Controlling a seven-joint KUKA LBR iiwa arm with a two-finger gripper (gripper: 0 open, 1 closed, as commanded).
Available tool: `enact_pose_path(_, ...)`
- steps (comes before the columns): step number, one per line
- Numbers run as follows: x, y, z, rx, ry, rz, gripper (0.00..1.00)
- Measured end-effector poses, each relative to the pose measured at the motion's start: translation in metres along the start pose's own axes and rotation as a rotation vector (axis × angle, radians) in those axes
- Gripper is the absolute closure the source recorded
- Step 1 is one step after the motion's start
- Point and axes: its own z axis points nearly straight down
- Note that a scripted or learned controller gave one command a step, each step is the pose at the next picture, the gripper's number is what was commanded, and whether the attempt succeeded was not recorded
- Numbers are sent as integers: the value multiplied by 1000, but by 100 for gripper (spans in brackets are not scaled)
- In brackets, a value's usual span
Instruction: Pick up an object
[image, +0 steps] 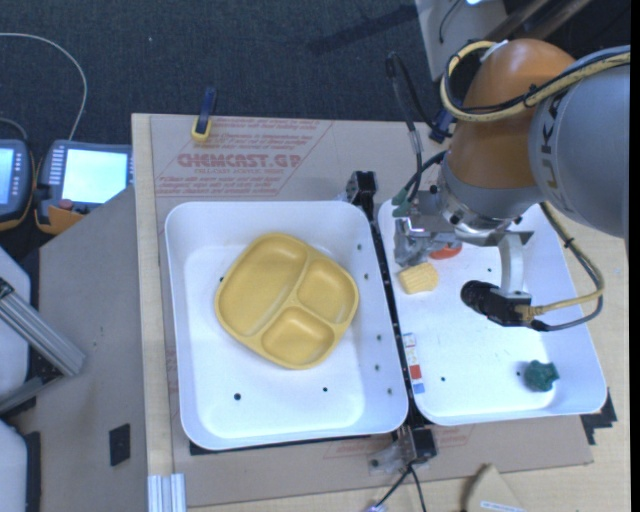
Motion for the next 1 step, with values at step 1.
enact_pose_path(1,60,21,8,-1,1,-2,100)
